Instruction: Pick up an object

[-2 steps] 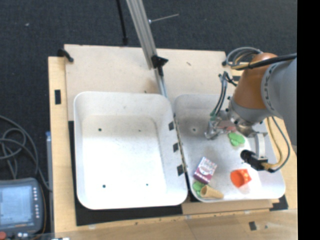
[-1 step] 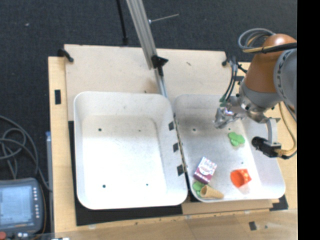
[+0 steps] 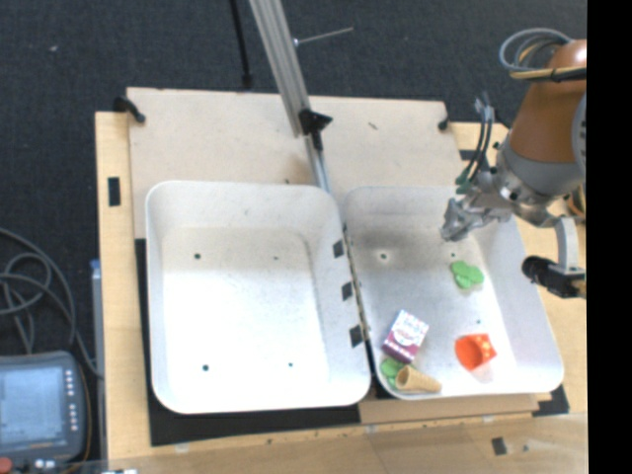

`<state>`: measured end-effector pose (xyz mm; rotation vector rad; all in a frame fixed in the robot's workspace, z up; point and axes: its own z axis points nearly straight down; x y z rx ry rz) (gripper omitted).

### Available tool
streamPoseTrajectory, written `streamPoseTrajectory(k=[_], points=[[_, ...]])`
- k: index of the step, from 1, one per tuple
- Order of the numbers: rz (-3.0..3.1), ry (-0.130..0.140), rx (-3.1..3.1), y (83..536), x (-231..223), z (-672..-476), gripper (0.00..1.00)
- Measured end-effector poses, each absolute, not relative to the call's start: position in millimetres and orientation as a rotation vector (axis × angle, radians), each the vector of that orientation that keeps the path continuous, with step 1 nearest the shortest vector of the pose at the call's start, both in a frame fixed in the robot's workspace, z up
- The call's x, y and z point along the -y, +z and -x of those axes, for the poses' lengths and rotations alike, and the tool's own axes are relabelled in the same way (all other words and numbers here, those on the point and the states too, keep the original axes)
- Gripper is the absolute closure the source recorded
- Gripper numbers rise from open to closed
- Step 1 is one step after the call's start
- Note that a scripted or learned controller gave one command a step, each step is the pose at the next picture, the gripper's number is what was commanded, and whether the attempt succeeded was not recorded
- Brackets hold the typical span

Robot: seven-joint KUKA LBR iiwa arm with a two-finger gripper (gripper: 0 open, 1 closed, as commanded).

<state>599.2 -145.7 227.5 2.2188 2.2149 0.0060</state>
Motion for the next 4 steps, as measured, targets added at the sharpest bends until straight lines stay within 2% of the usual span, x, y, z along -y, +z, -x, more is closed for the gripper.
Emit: streamPoseTrajectory(k=[1,3,4], points=[[-2.219,0.000,-2.219,225.6,147.0,-599.8,1.00],[-2.215,0.002,-2.229,229.8,30.2,-600.6,1.00],[-2.214,0.003,-2.229,225.3,-24.4,-612.4,1.00]])
